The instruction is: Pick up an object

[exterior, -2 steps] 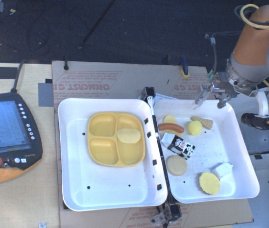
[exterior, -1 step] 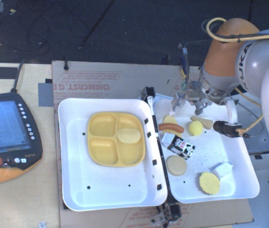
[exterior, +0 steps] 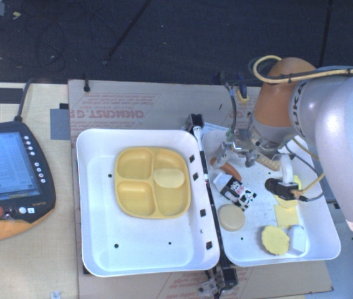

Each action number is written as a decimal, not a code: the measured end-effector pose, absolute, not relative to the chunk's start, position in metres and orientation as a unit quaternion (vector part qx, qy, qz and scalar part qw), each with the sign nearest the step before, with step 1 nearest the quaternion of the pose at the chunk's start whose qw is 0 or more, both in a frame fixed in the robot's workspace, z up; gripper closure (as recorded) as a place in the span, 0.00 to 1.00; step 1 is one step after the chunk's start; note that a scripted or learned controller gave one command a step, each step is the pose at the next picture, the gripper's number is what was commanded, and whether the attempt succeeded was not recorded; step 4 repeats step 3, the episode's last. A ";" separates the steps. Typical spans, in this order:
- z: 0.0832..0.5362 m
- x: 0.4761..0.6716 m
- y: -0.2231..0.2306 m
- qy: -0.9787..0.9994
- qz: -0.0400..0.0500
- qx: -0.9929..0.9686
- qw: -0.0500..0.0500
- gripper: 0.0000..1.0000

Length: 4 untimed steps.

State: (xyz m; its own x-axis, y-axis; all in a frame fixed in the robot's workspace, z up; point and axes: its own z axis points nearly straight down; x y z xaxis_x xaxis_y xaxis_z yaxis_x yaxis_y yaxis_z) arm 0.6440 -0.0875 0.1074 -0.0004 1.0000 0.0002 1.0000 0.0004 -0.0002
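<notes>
The scene holds one arm (exterior: pixel 326 123), which reaches in from the right, and one cardboard sheet (exterior: pixel 133 108) under two bins. The left bin (exterior: pixel 95 229) and the right bin (exterior: pixel 323 245) stand side by side with their long rims touching. One pendant (exterior: pixel 11 170) with a lit screen lies on the bench to the left of the bins. The left bin contains one yellow plate (exterior: pixel 136 198) with four compartments. One pale oval (exterior: pixel 169 178) lies in the plate's upper right compartment. The right bin contains six loose things that can be counted:

- one yellow lump (exterior: pixel 275 240)
- one yellow square (exterior: pixel 287 215)
- one beige disc (exterior: pixel 231 218)
- one black-and-white block (exterior: pixel 242 195)
- one white piece (exterior: pixel 297 238)
- one orange piece (exterior: pixel 228 167)

The gripper (exterior: pixel 237 153) hangs over the upper left part of the right bin, and it cannot be told whether it is spread or pressed together. The orange piece lies just beside the gripper on its lower left, partly under it, and no grasp on it is visible. The block lies near the gripper, just below the orange piece. The disc lies farther down, close to the left wall of the right bin. The lump and the white piece touch each other in the lower right part of that bin, well apart from the gripper, and the square lies just above them.
</notes>
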 end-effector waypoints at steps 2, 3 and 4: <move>0.099 0.634 -0.086 -0.705 0.000 -0.710 0.002 1.00; 0.192 0.594 -0.025 -0.708 -0.001 -0.706 0.001 1.00; 0.192 0.594 -0.025 -0.708 -0.001 -0.706 0.001 1.00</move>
